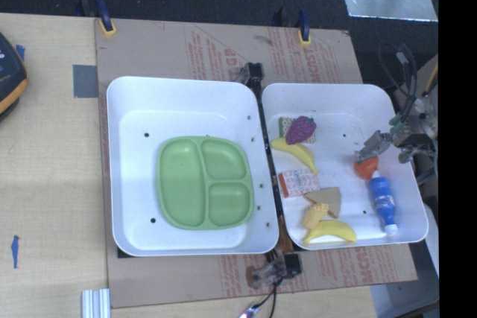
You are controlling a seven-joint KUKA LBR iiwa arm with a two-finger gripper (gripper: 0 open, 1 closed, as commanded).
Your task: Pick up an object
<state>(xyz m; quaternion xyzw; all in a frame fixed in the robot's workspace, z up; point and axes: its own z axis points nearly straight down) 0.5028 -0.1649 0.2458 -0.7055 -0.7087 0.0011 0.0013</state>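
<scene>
Objects for picking lie scattered in the right bin [339, 94], where the gripper [370, 146] reaches in from the right edge, low over the bin's right side. Its dark fingers hang just above an orange-red piece [365, 167]; whether they are spread or pressed together cannot be told from this angle, and nothing is seen between them.

Just below the orange-red piece, a blue bottle with a white cap [383, 204] lies along the bin's right wall, cap end toward the near corner. Toward the bin's middle sit a tan wedge [326, 197] and, touching it, a small yellow corn cob [314, 216]. A yellow banana [330, 232] lies at the near wall, just below the cob. A white packet with red print [297, 182] rests near the left wall, a second banana [295, 153] lies above it, and a purple bunch of grapes [300, 129] sits on a pale card at the far left of the bin.

The left bin [127, 97], side by side with the right one, holds a green divided plate [203, 182]. Both bins rest on a brown cardboard sheet [186, 48] clamped to the wooden surface [45, 182].
</scene>
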